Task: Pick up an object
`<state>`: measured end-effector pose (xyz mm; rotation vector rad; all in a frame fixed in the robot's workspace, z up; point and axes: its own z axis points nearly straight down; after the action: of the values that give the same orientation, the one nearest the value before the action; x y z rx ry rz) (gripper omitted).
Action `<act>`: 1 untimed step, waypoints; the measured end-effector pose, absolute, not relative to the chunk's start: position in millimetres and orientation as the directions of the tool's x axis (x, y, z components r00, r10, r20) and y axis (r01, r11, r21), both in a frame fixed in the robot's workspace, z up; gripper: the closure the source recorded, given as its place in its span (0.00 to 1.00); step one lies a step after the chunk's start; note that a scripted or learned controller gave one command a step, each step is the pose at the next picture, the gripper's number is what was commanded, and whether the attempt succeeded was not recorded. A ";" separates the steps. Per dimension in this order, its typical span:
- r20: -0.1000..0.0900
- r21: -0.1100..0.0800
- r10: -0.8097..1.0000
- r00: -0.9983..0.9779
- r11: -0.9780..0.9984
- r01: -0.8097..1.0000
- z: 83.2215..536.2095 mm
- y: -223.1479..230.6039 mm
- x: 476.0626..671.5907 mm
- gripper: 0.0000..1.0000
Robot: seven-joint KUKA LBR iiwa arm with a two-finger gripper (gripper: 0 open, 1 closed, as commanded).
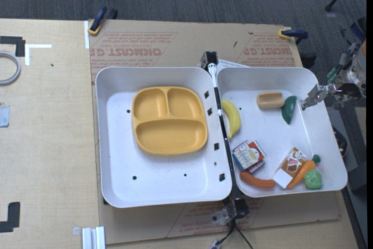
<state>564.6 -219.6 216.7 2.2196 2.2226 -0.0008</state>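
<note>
Approach step, nothing picked yet. Using the right bin (326,125) as landmark: carrot (302,172) and sausage (256,181) at its near edge, banana (231,118) on its left side, green piece (289,109) further back. Gripper (310,97) just beyond that piece at the bin's right rim — fingers: cannot tell. Next: descend onto one item.
</note>
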 end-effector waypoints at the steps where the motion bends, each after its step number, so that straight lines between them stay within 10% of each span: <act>1: 0.008 -0.003 0.993 0.115 -0.115 0.993 92.0 -206.7 478.5 0.00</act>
<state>478.5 -206.7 92.0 2.3514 2.0952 0.0066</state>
